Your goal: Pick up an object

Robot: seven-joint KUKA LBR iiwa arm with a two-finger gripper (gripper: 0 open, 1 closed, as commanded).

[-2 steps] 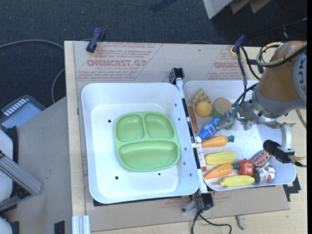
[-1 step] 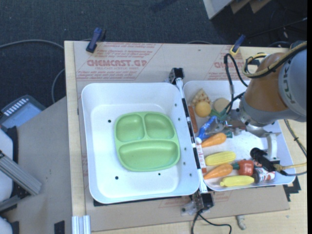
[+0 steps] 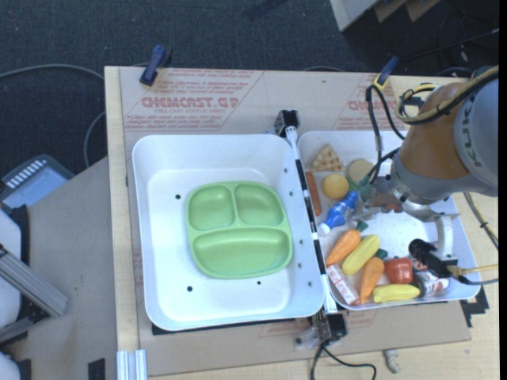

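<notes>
Across mid-frame your plywood tabletop (image 3: 238,93) carries both white bins (image 3: 158,236) over dark carpet (image 3: 119,14). Right bin: toy food (image 3: 360,252) beneath the gripper (image 3: 366,200); whether its jaws are spread, you cannot tell.

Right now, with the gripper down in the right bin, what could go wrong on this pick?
1. Clutter: the gripper sits among the blue bottle, yellow ball and carrot; it may nudge or catch a neighbour instead.
2. The bottle lies against the bin wall, so it may wedge there.
3. The arm hides the grasp.
</notes>
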